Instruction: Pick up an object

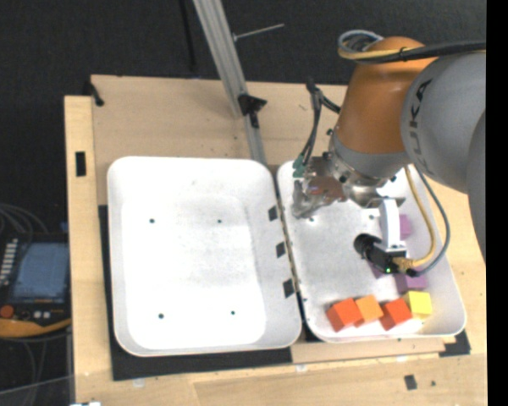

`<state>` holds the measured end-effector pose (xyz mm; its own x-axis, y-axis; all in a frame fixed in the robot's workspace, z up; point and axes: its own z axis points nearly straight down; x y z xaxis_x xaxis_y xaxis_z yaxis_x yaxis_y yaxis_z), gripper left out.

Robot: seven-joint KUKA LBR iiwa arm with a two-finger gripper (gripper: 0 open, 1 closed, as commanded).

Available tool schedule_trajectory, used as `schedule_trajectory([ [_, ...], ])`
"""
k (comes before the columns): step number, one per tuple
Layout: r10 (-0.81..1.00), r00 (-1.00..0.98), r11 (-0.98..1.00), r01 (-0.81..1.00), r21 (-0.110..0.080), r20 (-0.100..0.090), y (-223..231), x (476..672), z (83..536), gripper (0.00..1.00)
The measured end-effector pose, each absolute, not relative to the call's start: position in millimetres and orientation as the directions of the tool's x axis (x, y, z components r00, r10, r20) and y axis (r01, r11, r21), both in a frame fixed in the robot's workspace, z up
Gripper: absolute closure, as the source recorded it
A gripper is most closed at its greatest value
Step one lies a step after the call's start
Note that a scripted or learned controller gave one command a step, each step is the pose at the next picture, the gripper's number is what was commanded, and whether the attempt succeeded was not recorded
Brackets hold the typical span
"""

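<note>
Low over the back left corner of the right bin (457, 307), just by the wall shared with the left bin (123, 227): the pincer (309, 194). Open or closed? Cannot tell from here, too blurry and dark. Nothing seen gripped there. Still lying along the front of the right bin: a row of blocks, orange block (345, 313), lighter orange block (370, 308), red block (396, 312) and yellow block (419, 302). Well apart from the pincer, all of them. A purple block (404, 226) by the right wall. Picking up not done yet, most likely; grabbing and lifting left to do.
</note>
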<state>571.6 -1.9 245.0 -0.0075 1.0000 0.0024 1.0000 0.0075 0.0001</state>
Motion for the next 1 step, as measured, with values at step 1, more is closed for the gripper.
schedule_trajectory([
  [1, 1.0, -0.008, 0.008, 1.0, -0.002, 0.003, 47.3, 561.3, 245.2, 1.0],
])
